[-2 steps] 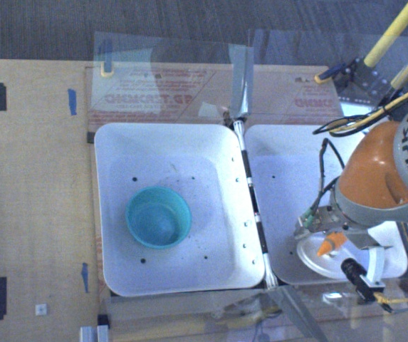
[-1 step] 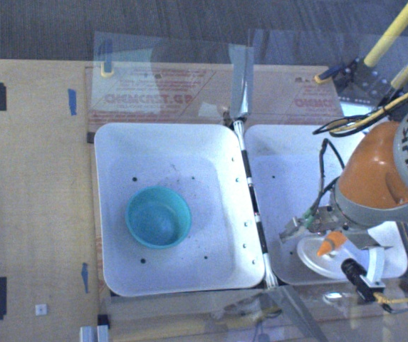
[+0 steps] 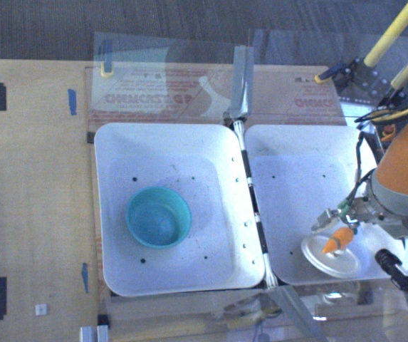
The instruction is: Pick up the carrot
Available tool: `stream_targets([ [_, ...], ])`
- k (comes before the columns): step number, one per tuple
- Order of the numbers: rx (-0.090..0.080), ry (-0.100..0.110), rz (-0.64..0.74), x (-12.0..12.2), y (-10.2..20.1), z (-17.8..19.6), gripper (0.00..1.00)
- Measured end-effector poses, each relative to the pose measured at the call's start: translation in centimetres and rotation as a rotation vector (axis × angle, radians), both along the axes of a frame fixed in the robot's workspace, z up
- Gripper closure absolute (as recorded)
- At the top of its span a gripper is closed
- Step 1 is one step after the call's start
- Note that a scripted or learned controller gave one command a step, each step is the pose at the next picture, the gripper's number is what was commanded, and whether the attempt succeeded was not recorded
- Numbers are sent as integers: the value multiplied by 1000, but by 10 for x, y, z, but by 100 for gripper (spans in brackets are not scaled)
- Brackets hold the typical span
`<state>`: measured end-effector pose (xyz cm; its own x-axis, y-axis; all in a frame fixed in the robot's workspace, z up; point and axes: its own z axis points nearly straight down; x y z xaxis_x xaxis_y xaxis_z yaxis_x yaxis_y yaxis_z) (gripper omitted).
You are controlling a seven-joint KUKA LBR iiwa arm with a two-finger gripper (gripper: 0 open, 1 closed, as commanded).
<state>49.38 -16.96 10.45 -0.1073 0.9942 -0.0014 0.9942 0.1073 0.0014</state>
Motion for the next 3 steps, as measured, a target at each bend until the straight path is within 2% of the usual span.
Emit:
stream_targets([
  [1,-3,-23,142,-5,-6,-10,0],
  [2,-3,-11,15,-11,36,-16,0],
  [3,-3,-22,14,-7,36,-5,100],
])
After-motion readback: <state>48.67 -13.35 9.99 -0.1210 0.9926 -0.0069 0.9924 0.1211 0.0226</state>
